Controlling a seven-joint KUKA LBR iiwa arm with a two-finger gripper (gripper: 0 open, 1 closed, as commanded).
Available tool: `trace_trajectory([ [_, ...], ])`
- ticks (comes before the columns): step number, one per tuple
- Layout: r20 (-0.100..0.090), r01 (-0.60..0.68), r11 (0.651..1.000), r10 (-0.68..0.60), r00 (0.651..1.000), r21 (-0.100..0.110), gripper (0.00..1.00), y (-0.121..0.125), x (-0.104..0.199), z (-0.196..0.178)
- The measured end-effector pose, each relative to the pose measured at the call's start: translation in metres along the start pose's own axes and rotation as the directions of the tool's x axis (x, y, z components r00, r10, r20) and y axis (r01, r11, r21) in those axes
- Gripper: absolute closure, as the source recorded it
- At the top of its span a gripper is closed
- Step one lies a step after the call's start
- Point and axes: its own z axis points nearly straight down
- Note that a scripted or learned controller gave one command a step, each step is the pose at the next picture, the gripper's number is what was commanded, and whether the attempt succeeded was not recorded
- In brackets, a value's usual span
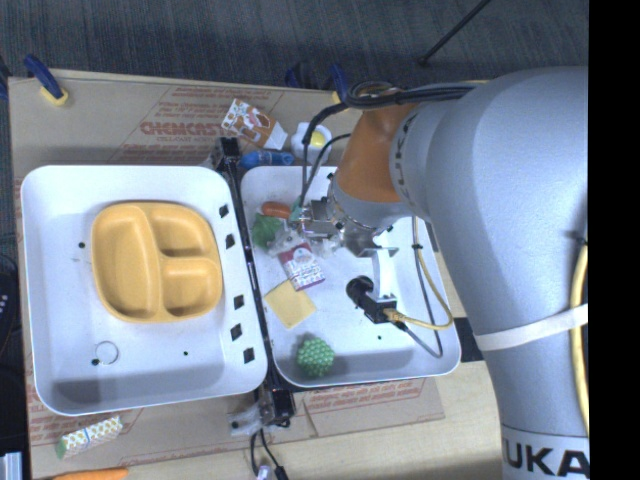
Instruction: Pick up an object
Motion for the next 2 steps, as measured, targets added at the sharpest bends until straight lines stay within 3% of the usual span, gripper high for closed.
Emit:
trace_trajectory([
  [1,0.000,0.004,1.000,-0.004,1.000,0.003,1.00,0.000,0.000,-0.010],
  [2,0.002,0.144,0.990,-0.143,0.990,-0.003,1.00,-0.011,0.002,-0.101],
])
